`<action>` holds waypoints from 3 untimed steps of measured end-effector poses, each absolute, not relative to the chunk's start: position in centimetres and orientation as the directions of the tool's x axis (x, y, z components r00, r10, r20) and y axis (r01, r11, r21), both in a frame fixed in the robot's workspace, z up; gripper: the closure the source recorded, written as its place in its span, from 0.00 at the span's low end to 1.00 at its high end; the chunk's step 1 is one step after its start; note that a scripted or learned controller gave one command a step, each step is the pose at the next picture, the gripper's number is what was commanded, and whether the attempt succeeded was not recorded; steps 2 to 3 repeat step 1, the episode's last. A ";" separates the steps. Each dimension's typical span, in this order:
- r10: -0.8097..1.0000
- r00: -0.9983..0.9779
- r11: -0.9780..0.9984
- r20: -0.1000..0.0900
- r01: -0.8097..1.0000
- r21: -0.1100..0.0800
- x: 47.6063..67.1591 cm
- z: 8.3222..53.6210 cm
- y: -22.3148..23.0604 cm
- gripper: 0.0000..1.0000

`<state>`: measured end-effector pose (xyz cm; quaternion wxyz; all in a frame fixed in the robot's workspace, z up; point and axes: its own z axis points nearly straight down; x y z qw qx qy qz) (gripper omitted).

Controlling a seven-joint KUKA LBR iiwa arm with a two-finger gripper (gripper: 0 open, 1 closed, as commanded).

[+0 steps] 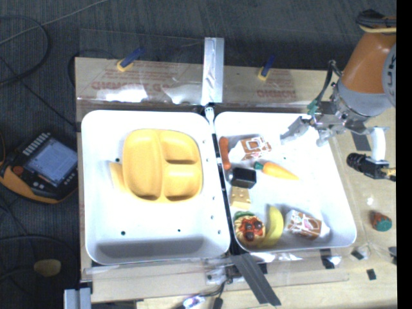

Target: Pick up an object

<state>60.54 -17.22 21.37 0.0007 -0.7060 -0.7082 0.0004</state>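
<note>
You are at the very start of the pick: the gripper [308, 129] hangs over the upper right corner of the right bin [335, 192], its two fingers spread apart with nothing between them, and no object has been lifted yet. Taking the carrot [277, 170] as your landmark, it lies near the middle of that bin, below and to the left of the gripper, and looks the closest candidate. Just up and left of the carrot sits a small printed carton [255, 147]; a black block [244, 176] lies touching or nearly touching the carrot's green end on the left; a banana [275, 224] and a second carton [302, 224] lie well below it, with a red-and-dark berry cluster [250, 227] beside the banana. The next move, I judge, calls for lowering over one item with the fingers straddling it; the carrot's tapered shape may slip. Far left of the carrot, the left bin [96, 192] holds a yellow divided tray [161, 163]. Both bins rest on a pale wooden bench [367, 198], with dark carpet [38, 76] beyond it.
</note>
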 end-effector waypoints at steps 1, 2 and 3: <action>0.994 0.112 -0.112 -0.002 0.994 -0.004 60.4 10.6 -14.0 0.00; 0.994 0.112 -0.112 -0.002 0.994 -0.004 60.4 10.6 -14.0 0.00; 0.994 0.112 -0.112 -0.002 0.994 -0.004 60.4 10.6 -14.0 0.00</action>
